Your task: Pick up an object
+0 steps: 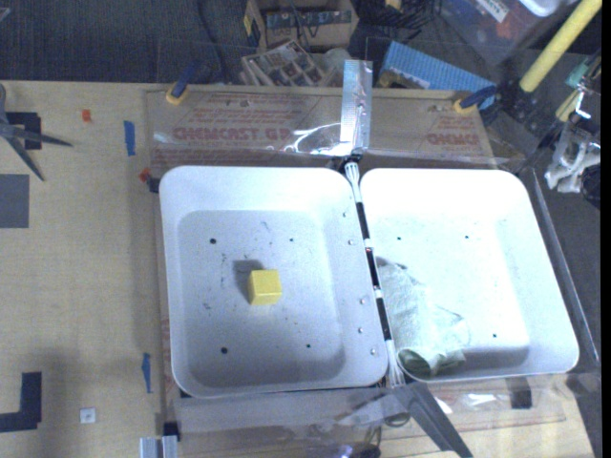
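Camera view gives you two white bins on the counter [76,284]; take the seam between them as your landmark. Left of the seam, a small yellow block [264,286] lies near the middle of the left bin [186,194], well apart from every wall. Right of the seam, a pale rolled cloth [420,327] rests against the right bin [516,208] at its near-left corner, touching the seam-side wall. You cannot tell the hand's state from this picture. Expect trouble if you choose the cloth: soft folds may slip, and the wall beside it crowds one finger. The block is small, so a slightly off descent could nudge it aside.
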Available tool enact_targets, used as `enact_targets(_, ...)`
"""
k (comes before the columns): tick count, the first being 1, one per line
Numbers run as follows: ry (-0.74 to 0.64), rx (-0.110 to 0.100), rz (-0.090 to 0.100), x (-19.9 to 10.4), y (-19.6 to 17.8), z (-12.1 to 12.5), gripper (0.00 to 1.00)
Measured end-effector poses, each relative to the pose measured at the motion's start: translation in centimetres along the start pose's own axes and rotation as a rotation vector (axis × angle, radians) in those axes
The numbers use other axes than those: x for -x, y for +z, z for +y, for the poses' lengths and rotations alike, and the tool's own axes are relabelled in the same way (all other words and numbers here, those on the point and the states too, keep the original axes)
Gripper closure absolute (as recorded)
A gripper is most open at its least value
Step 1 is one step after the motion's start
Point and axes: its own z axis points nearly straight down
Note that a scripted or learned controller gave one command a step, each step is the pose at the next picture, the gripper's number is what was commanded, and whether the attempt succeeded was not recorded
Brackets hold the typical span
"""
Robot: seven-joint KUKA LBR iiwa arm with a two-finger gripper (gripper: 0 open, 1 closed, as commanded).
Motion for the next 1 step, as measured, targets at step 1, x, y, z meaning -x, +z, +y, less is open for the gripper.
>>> enact_targets(1,-0.175,0.002,0.000,2.36,2.18,5.72,1.00)
